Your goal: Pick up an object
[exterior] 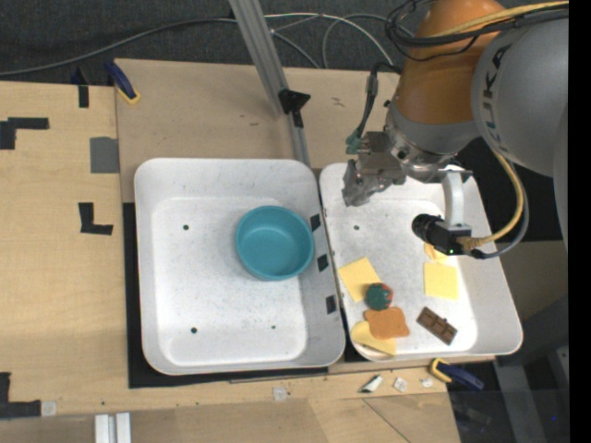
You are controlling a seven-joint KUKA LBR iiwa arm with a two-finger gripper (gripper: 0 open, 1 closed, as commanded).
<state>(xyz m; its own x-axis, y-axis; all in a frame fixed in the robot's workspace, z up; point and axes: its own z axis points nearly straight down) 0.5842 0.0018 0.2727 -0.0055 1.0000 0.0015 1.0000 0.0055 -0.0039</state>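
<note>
Two shallow white bins sat side by side on a wooden bench, seen from above at a slant. The left bin [166, 247] held a teal bowl [273, 241], upright, near its right half. The right bin [494, 326] held the small pieces — a yellow square [358, 276] near the left wall, a dark green ball [378, 295] just below it, an orange slab [387, 322] touching the ball and lying over a pale yellow piece [369, 342], a brown chocolate-like bar [436, 324] to the right, and another yellow square [441, 281] above that bar. The grey arm with its orange band [452, 49] reached in from the right, and the gripper [358, 190] hung over the upper left corner of the right bin, well apart from the pieces (all lay in the bin's lower half). Nothing showed between its tips; whether they were spread or closed could not be told from this angle.
</note>
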